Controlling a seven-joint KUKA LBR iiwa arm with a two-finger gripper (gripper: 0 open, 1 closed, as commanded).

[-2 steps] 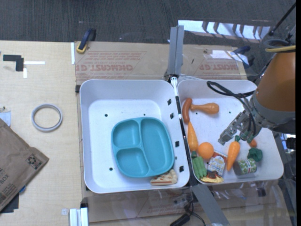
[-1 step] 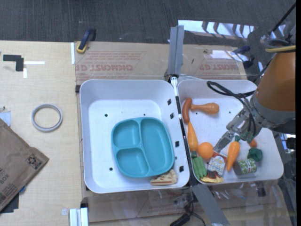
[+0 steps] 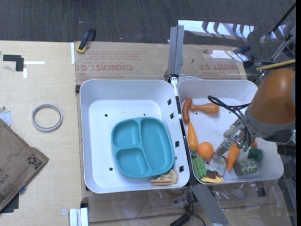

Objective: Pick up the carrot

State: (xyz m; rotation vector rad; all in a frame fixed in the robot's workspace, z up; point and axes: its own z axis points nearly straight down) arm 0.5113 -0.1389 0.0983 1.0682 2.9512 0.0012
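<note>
a pale wooden counter (image 3: 37, 79) carries two shallow white bins side by side. the left bin (image 3: 94, 98) holds a teal divided plastic plate (image 3: 142, 146); the right bin (image 3: 221, 91) is crowded with toy food. the hand (image 3: 233, 145) sits low there, its fingers closed around a small tapered orange carrot (image 3: 232, 157), tilted, just beside a round orange fruit (image 3: 205, 150). a second, longer orange carrot (image 3: 192, 135) lies by the divider. to do this well, lift straight up and slowly, so the grip does not slip or snag neighbours.
</note>
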